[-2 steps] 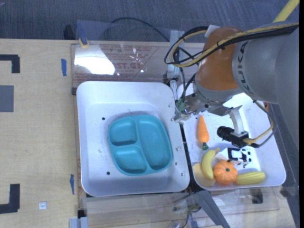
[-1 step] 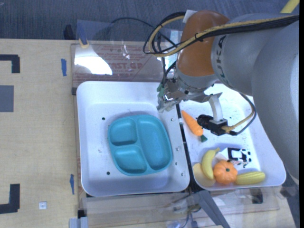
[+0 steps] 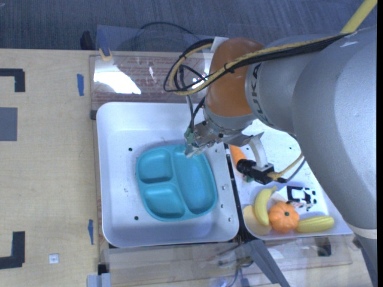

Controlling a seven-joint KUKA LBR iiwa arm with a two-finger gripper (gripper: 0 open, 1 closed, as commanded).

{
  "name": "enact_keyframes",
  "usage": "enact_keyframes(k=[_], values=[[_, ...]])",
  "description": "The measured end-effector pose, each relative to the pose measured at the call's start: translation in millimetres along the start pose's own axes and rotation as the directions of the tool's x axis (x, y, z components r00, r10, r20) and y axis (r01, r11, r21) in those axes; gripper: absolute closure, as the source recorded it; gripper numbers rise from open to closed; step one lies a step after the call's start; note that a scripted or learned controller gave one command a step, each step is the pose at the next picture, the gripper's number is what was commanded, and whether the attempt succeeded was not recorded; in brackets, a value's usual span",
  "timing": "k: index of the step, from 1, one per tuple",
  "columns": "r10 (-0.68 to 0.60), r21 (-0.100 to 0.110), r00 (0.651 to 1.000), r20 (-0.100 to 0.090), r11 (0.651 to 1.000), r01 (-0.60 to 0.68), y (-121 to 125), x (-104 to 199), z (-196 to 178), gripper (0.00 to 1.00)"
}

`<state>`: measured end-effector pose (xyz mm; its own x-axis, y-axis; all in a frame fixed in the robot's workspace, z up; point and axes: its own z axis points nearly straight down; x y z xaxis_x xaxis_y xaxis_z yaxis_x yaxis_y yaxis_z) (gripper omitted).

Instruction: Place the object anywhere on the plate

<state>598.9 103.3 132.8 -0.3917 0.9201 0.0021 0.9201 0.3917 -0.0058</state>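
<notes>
Nearest the camera, and to the view's right of the plate [image 3: 173, 184], a small cluster of fruit lies in the right-hand bin [image 3: 276, 141]: a banana [image 3: 262, 203] curving upward, a round orange fruit [image 3: 283, 216] touching its lower end, and a long yellow fruit [image 3: 314, 223] just beyond that, farther from the plate. A small black-and-white item [image 3: 299, 195] sits just behind them. The plate itself, blue and split into three compartments (two small ones on the side away from the fruit, one long one on the side toward it), rests flat on the floor of the left-hand bin [image 3: 114, 160], and all three compartments show plain blue. Which thing is meant for the plate cannot be told from this view. The gripper [image 3: 194, 143] hangs over the plate's far corner, right at its rim, and whether it is parted or closed, or has anything in it, cannot be told. A short orange piece [image 3: 237, 153] lies just past the wall between the bins, level with that corner. Beyond the plate, the grey arm [image 3: 311, 82] and its orange band [image 3: 230, 82] rise over the far wall, with dark cable loops [image 3: 179, 70] behind them.
</notes>
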Motion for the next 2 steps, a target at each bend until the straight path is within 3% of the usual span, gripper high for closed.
enact_keyframes(k=[1,2], values=[[-0.065,-0.014,0.998,0.003,0.998,0.065,40.4,40.1,-76.6,1.0],[0.044,-0.01,0.999,0.003,0.999,-0.044,92.2,44.2,-86.4,1.0]])
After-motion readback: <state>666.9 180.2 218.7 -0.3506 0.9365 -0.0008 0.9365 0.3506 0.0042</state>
